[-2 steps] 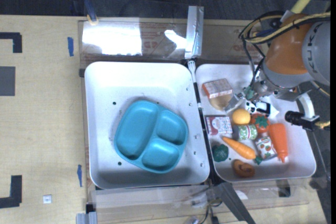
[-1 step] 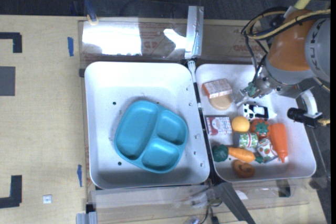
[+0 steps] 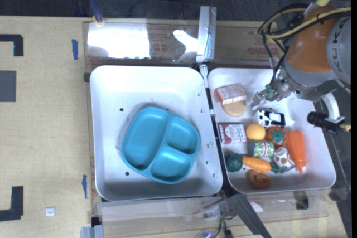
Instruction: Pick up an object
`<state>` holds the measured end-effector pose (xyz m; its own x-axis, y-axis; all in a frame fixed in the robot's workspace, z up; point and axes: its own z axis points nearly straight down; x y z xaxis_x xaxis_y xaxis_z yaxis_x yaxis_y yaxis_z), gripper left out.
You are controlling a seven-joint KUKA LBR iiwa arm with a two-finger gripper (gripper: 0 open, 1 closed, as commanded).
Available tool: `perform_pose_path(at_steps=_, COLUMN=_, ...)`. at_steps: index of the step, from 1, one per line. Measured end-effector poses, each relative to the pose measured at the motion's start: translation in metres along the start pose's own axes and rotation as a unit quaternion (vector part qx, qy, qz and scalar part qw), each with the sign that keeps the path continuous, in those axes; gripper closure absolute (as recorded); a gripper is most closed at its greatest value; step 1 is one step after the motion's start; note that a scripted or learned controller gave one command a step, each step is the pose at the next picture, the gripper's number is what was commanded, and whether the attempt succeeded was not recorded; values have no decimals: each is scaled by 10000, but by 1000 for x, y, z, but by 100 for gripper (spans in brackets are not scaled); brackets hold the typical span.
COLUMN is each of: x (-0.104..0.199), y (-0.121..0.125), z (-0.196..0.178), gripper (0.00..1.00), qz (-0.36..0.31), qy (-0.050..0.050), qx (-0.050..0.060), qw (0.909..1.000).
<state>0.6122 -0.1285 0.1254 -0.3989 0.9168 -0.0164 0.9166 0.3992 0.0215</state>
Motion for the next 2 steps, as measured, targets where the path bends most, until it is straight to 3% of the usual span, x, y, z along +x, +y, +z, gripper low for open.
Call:
perform_pose_path(at_steps=1, x=39, y=79, z=-81, gripper=100, qz=-315, qy=63, qx=49, qw=9995)
perform_pose_path(at_steps=2, x=94, y=105, z=-112, gripper=100, qz=-92, qy=71, qx=65, qw=9999)
